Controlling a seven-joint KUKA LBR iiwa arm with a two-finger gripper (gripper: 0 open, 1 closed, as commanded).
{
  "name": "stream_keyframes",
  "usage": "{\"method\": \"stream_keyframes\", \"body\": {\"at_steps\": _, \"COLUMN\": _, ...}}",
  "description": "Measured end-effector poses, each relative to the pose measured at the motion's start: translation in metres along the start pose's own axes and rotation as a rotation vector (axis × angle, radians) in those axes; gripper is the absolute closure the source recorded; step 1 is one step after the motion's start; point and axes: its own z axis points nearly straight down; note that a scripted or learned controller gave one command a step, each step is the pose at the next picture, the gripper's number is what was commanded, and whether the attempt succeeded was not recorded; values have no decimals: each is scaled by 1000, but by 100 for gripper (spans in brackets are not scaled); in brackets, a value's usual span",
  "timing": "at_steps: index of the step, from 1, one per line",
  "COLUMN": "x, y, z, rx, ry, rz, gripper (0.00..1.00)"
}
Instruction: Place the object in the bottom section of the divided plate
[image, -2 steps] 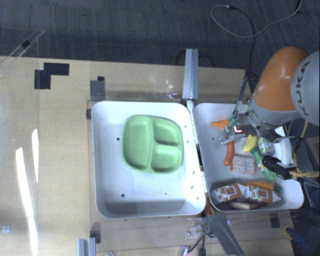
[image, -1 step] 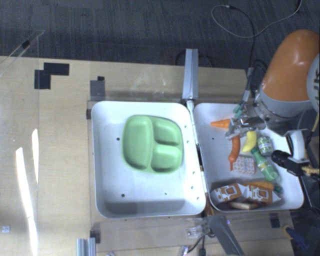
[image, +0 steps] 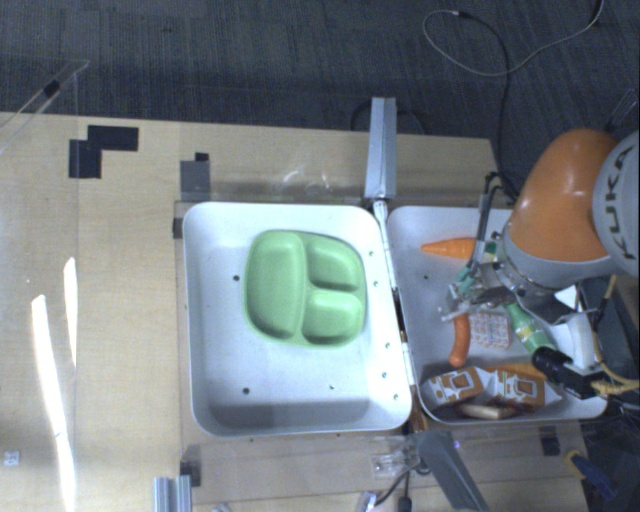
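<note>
A green divided plate (image: 250, 292) lies in the left bin (image: 215, 390), with one long section on its left and two smaller ones on its right. All three sections hold nothing. My gripper (image: 472, 293) hangs low over the right bin (image: 405, 245), under the grey and orange arm (image: 565, 215). It is just above the upper end of an orange sausage (image: 459, 343) and beside a pink checkered packet (image: 490, 328). Whether it touches or holds either of them I cannot make out.
In the right bin a carrot (image: 449, 247) lies near the far wall. A green bottle (image: 527, 332) sits partly under the arm. Orange snack packs (image: 488, 384) and a brown stick (image: 478, 409) lie along the near wall. A raised divider (image: 393, 300) separates the bins.
</note>
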Motion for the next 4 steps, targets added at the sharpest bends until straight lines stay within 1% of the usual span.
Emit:
{"method": "stream_keyframes", "body": {"at_steps": 1, "x": 10, "y": -20, "z": 13, "rx": -1, "ry": 0, "rz": 79, "gripper": 100}}
{"method": "stream_keyframes", "body": {"at_steps": 2, "x": 128, "y": 38, "z": -100, "rx": -2, "ry": 0, "rz": 173, "gripper": 100}}
{"method": "stream_keyframes", "body": {"at_steps": 3, "x": 207, "y": 66, "z": -83, "rx": 1, "ry": 0, "rz": 242, "gripper": 100}}
{"method": "stream_keyframes", "body": {"at_steps": 4, "x": 208, "y": 66, "z": -84, "rx": 1, "ry": 0, "rz": 241, "gripper": 0}}
